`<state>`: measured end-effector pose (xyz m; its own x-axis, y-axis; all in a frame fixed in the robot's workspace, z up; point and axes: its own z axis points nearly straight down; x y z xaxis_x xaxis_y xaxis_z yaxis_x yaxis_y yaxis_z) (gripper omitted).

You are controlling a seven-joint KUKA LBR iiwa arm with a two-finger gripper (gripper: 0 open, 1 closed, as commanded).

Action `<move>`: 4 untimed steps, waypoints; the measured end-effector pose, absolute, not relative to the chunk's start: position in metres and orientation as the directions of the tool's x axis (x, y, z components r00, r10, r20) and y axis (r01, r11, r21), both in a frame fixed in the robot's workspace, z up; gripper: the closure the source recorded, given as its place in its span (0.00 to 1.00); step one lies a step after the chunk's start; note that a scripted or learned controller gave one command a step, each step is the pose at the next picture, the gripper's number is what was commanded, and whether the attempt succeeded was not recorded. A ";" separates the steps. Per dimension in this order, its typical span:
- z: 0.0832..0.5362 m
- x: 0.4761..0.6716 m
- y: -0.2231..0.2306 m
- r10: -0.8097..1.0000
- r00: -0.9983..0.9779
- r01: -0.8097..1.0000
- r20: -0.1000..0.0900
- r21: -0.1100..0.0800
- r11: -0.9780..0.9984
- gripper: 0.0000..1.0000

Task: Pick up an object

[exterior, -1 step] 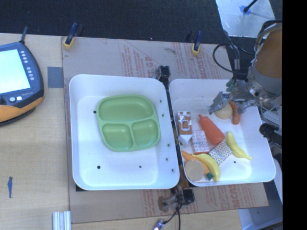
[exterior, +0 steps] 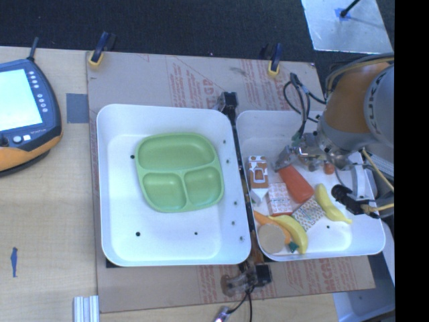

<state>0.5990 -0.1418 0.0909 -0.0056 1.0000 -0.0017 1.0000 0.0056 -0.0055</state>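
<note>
On the worktop, the left bin holds a green divided plate; the right bin holds the clutter. You should centre the tool over the orange block beside the bananas before descending. The arm hides the tool's state: cannot tell.

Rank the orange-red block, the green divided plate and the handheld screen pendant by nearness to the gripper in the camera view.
1. Orange-red block, right bin, just below the gripper.
2. Green divided plate, left bin.
3. Handheld screen pendant, far left on the bench.
</note>
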 end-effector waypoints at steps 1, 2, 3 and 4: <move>0.092 0.583 -0.184 1.000 -0.004 1.000 0.000 -0.007 0.004 0.00; 0.092 0.560 -0.125 1.000 -0.007 1.000 -0.001 -0.004 0.007 0.00; 0.102 0.560 -0.126 1.000 -0.011 1.000 -0.003 -0.006 0.011 1.00; 0.192 0.544 -0.063 1.000 -0.006 1.000 0.000 -0.002 0.006 1.00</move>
